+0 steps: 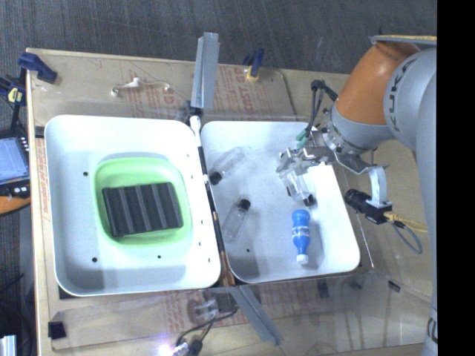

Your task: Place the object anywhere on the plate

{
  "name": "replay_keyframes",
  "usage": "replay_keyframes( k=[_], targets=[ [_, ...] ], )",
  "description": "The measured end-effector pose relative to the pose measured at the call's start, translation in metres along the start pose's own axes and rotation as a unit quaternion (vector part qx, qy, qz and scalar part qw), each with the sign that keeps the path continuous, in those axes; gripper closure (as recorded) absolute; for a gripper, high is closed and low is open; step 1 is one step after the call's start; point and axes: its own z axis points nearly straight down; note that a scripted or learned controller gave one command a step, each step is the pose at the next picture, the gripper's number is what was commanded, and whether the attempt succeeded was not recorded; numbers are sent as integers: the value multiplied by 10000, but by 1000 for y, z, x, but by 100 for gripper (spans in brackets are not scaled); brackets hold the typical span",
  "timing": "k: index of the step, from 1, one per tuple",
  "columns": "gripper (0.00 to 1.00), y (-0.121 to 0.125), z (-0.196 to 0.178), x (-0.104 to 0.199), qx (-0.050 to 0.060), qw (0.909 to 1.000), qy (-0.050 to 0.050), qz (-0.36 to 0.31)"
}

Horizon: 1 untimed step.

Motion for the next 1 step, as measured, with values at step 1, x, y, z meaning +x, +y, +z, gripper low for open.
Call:
replay_keyframes(
  k=[1],
  targets=[
    [0,0,0,0,0,10000,-1,-1]
  ],
)
